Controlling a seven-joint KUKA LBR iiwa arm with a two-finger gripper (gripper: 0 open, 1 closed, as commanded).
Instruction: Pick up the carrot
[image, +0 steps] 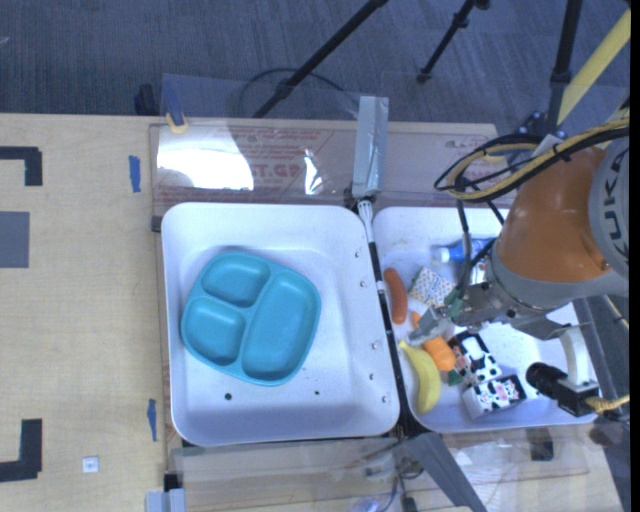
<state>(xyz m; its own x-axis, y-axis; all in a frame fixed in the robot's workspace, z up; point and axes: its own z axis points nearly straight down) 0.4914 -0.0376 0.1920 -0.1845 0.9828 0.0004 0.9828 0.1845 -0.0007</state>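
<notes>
**Tool above the carrot in the right bin**

Overhead slanted view of a pale wooden worktop (70, 300) carrying two shallow white bins side by side. The left bin (190, 232) holds a blue plate (252, 316) with three compartments, lying flat near the bin's centre. All of its compartments are bare.

The right bin (402, 230) holds the loose items, gathered in the half nearest the divider between the bins. The carrot (438, 352), a short bright orange piece, lies in the middle of this group. It is just right of the upper end of a yellow banana (424, 380), which curves along the bin's left wall towards the near edge. A reddish-orange elongated piece (397, 293) lies farther back, close beside the divider. To its right is a white checkered item (432, 286), and a small blue item (452, 253) sits behind that. A black-and-white spotted item (488, 382) lies just right of the carrot, towards the near edge.

The grey arm (550, 235), with its orange band, reaches in from the right and covers much of the right bin. The tool (436, 322) hangs just above the carrot, between it and the checkered item. Whether the tool is open or closed cannot be told at this angle, and nothing can be seen held in it. The carrot rests on the bin floor.
</notes>
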